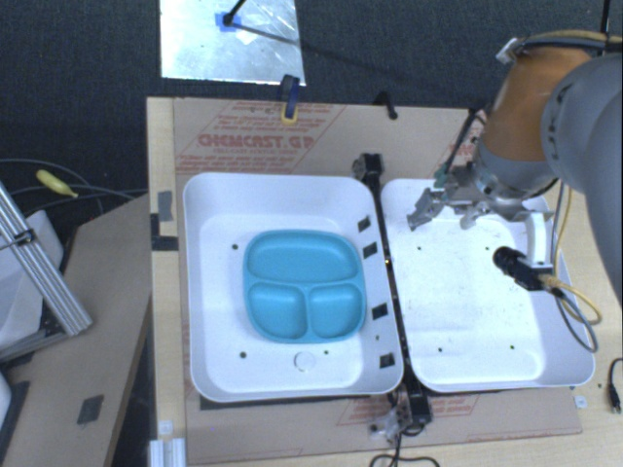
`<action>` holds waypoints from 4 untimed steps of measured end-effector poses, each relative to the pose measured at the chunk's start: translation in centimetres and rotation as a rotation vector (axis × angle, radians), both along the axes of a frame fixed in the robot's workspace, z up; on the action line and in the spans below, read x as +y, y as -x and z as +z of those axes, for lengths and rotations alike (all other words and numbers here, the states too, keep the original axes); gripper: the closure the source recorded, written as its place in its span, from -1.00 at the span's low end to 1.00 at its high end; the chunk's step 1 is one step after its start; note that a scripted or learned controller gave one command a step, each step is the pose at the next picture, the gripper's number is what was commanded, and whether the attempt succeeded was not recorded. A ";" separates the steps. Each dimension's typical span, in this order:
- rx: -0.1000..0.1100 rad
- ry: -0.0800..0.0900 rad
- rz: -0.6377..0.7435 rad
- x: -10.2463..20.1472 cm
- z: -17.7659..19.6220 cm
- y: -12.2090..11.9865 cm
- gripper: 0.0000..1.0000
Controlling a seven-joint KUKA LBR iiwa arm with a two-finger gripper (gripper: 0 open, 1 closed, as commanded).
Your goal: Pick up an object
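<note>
camera view from above: a blue divided plate (302, 287) lies in the middle of the left bin (209, 212). the gripper (446, 212) hangs over the far left corner of the right bin (560, 363), fingers spread apart, holding nothing.

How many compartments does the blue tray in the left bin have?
3. The blue tray has one wide compartment along its far side and two smaller ones side by side along its near side. None seem hidden.
</note>
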State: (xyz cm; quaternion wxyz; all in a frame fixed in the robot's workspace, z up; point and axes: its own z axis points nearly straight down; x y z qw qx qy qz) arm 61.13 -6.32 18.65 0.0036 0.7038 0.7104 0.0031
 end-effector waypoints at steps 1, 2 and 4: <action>0.004 -0.005 0.006 13.9 -0.2 -2.4 -1.00; 0.004 -0.003 -0.004 13.7 9.9 4.4 -1.00; 0.010 -0.001 -0.009 14.7 19.7 12.2 -1.00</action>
